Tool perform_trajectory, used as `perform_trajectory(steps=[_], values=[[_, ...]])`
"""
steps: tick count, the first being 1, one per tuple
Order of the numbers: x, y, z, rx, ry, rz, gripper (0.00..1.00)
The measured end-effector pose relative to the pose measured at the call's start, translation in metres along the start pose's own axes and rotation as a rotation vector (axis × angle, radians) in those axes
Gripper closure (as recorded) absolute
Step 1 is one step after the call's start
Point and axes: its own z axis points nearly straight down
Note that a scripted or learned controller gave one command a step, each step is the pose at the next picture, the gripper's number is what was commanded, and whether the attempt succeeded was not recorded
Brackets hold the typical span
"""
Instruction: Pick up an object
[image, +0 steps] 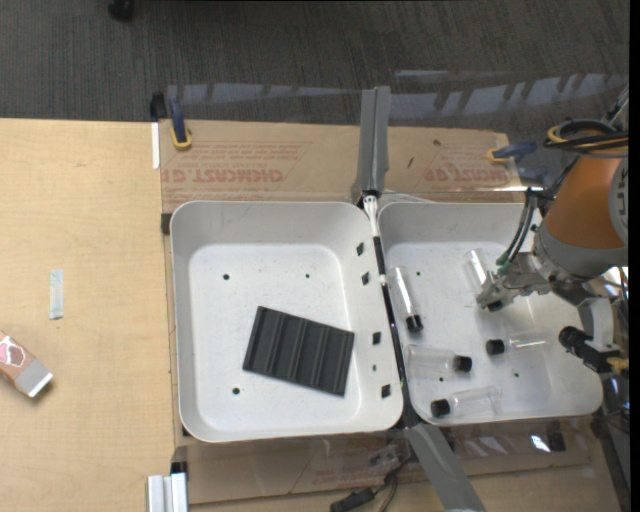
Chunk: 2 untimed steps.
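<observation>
A black ribbed rectangular pad (299, 350) lies flat in the left bin (200, 240), slightly turned. The right bin (440, 215) holds several clear tubes with black caps: a long one (405, 298) by the left wall, one (441, 363) in the middle front, one (466, 402) near the front rim, and one (512, 344) toward the right. Another clear tube (475, 267) lies just left of the gripper. My gripper (492, 298) hangs low over the right bin's middle right, below the orange wrist band (590, 200). Nothing visible is held in it.
A grey divider bar (375, 140) runs between the bins at the back. Cardboard (260, 165) lies behind the bins. On the wooden bench to the left lie a small grey strip (56, 294) and a red and white packet (20, 365).
</observation>
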Motion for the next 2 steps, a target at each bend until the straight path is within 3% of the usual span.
perform_trajectory(steps=[1,2], values=[[0.044,0.024,-0.103,0.0,0.0,-0.021,1.0],[0.071,0.043,-0.131,0.0,-0.001,-0.058,1.0]])
